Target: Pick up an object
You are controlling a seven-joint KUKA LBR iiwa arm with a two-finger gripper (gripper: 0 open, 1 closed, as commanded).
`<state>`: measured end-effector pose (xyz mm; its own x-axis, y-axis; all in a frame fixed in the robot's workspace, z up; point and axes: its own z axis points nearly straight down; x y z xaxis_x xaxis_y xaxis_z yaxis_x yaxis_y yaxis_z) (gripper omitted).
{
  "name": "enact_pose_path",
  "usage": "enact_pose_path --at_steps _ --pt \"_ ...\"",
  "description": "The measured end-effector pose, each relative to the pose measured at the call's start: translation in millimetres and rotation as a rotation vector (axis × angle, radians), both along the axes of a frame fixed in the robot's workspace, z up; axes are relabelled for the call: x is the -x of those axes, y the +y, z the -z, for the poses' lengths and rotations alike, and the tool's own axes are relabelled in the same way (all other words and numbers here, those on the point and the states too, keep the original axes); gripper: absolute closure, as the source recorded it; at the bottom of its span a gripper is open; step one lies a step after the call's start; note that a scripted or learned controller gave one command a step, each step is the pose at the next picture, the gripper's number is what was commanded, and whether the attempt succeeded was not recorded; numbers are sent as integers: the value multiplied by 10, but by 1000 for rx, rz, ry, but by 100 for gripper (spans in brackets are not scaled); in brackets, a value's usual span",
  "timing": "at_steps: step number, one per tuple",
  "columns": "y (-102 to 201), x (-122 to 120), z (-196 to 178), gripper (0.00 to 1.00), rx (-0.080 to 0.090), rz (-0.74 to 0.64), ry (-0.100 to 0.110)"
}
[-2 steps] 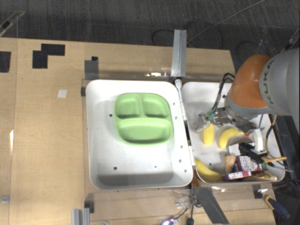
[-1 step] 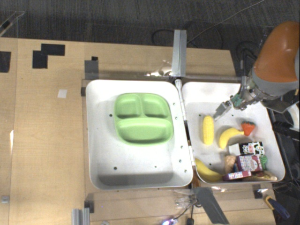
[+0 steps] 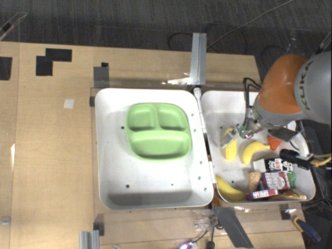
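Note:
In the right bin [image 3: 220, 105] lie three yellow bananas: one small [image 3: 230, 148] near the middle, one curved [image 3: 255, 151] to its right, one [image 3: 229, 189] at the front left corner. My gripper [image 3: 244, 132] hangs low just above and between the two upper bananas, under the orange-banded wrist [image 3: 280, 87]. Nothing shows between its tips. Toward the bin's front right lie a boxed item with red and white print [image 3: 275, 180] and a brown piece [image 3: 253, 179].
The left bin [image 3: 109, 139] holds a green divided plate [image 3: 157, 129]. A metal post [image 3: 198, 56] stands behind the wall between the bins. Black cables [image 3: 303, 160] lie along the right bin's right side.

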<state>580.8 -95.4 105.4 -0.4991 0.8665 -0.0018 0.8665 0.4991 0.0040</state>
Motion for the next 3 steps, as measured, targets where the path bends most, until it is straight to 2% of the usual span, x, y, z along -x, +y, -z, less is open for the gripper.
enact_pose_path --at_steps 1,2,3 --pt "8 -28 -126 100 -1 1 -9" --pt "417 -321 -1159 100 -1 170 -3" --pt "865 197 -793 100 -1 276 1"
